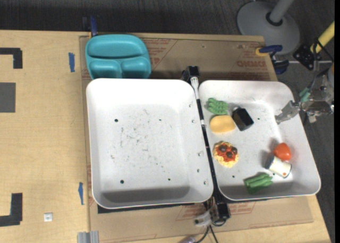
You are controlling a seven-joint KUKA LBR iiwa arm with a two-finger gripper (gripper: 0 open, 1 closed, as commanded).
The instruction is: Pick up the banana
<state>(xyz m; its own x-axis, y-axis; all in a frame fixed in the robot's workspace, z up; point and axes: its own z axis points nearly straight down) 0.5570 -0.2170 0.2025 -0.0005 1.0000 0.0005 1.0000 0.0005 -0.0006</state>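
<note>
We are looking down on the worktop [42, 146], which is carrying two shallow white bins side by side. The left bin [143, 141] is lying toward 9 o'clock and the right bin [255, 138] toward 3 o'clock, and their inner rims are touching along the middle. The banana [222, 124], a short yellow piece, is resting in the right bin near its left wall, at about 10 o'clock from the centre of that bin. Just above it, at 12 o'clock, a green leafy piece [217, 106] is lying, and a small black block [242, 118] is sitting just beside the banana at 3 o'clock. Below the banana, at 6 o'clock, a round yellow piece with red spots [226, 153] is resting. At 4 o'clock of the bin, a red and white piece [281, 159] is standing near the right wall, and a second green piece [258, 181] is lying near the bottom rim. The gripper [289, 110] is hanging over the upper right corner of the right bin, at about 2 o'clock, well apart from the banana; we cannot tell how it is set, and nothing is showing in it. A teal divided tray [118, 56] is sitting at 12 o'clock of the left bin.
</note>
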